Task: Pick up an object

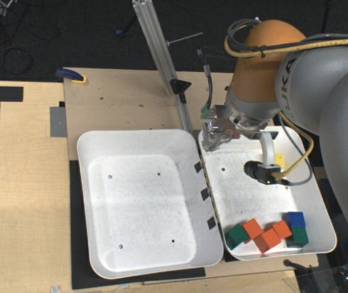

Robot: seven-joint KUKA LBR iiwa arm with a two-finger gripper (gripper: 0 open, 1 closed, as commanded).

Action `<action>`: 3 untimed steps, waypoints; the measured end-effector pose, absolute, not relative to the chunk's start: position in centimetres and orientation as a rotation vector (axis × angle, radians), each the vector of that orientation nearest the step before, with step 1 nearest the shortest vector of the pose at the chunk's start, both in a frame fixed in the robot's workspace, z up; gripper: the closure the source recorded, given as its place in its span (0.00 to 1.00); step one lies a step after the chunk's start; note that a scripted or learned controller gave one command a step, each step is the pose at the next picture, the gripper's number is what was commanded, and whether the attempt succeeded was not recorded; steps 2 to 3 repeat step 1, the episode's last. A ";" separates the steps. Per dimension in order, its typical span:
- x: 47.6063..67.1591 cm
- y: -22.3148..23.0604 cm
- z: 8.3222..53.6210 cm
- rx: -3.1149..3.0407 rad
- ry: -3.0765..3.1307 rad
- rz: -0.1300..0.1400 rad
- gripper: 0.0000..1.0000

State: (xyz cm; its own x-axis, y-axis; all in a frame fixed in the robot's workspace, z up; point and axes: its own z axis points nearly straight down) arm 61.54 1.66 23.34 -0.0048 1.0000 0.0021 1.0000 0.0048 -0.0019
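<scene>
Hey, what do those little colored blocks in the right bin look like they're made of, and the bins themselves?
The blocks: probably painted wood or hard plastic, going by sharp edges and flat, matte orange, green and blue faces; I can't tell which. The right bin and left bin: likely molded plastic, white, smooth, rounded corners, slightly speckled floors.

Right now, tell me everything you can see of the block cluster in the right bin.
The block cluster lies in the near corner of the right bin, against its front rim. It looks like small matte cubes: two green, about three orange, one blue, packed touching, some tilted. The blue one sits at the far right above a green one. The gripper is at the bin's far end, well apart from them.
</scene>
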 end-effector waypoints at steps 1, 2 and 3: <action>62.3 6.6 24.2 -2.216 -2.224 -0.001 1.00; 62.3 6.6 24.2 -2.216 -2.224 -0.001 1.00; 62.3 6.6 24.2 -2.216 -2.224 -0.001 1.00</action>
